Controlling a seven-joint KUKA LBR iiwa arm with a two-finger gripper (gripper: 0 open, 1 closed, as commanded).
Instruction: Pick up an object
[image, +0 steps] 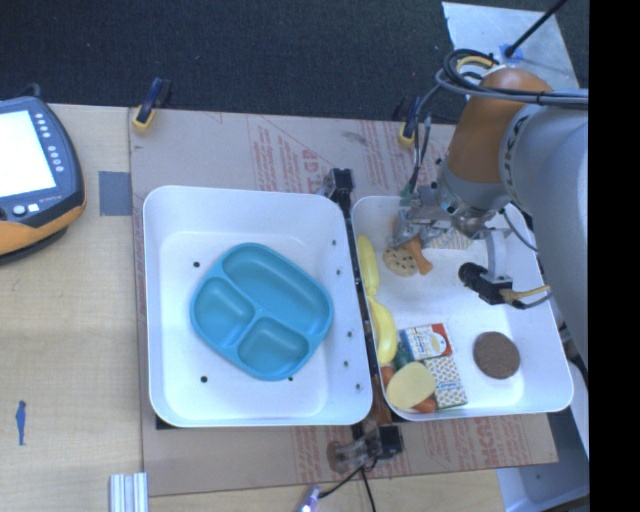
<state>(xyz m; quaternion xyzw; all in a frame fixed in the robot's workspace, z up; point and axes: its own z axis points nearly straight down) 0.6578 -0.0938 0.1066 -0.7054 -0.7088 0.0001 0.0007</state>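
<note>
Your arm (545, 190) is a bulky, smooth grey casing with a rounded orange band (487, 135) above the wrist. Black cables (470, 68) loop over the band at its 12 o'clock. Below the band you see a dark grey wrist collar, then the small metal gripper (412, 232) at 7 o'clock.

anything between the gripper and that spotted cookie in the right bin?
Nothing visible. The gripper sits low at the far end of the right white bin, right over the tan spotted cookie and the orange piece beside it. The yellow bananas lie along the bin's left wall, off to the side.
</note>
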